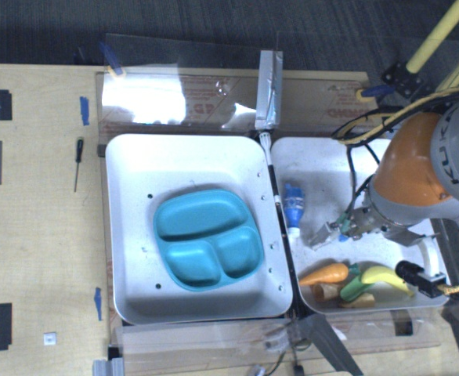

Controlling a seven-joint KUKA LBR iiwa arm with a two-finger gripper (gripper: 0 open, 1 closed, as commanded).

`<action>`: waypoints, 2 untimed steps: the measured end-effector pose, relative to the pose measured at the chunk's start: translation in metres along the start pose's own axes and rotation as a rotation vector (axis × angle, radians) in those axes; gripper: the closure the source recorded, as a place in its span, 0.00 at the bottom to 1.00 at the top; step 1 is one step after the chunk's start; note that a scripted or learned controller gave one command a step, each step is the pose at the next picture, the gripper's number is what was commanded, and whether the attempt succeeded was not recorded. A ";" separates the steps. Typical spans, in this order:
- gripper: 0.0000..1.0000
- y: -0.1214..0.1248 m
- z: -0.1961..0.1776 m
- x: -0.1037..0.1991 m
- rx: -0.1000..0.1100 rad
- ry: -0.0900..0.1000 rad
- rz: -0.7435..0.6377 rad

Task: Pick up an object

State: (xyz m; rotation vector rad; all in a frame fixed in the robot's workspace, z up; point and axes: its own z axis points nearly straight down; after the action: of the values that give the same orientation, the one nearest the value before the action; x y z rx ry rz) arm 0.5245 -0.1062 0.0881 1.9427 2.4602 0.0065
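Observation:
My gripper [323, 235] hangs low over the middle of the right bin [317, 157], pointing toward the left. A small blue bottle [294, 204] lies just left of it, close to the bin's left wall. An orange carrot [326, 273] lies right below the gripper near the front wall. Beside the carrot are a green piece [355, 283] and a yellow banana [383, 276]. I see nothing held at the gripper's tip.
The left bin [135, 157] holds a blue divided plate [207, 237]. A brown item [331, 292] rests against the right bin's front wall under the carrot. A metal divider [268, 92] stands behind the bins.

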 end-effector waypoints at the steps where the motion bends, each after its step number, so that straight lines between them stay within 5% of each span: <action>1: 1.00 0.002 -0.012 -0.001 -0.007 -0.003 0.002; 2: 0.00 0.002 -0.011 -0.001 -0.006 -0.002 0.002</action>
State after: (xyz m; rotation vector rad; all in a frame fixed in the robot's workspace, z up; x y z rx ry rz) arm 0.5263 -0.1064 0.0993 1.9414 2.4544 0.0113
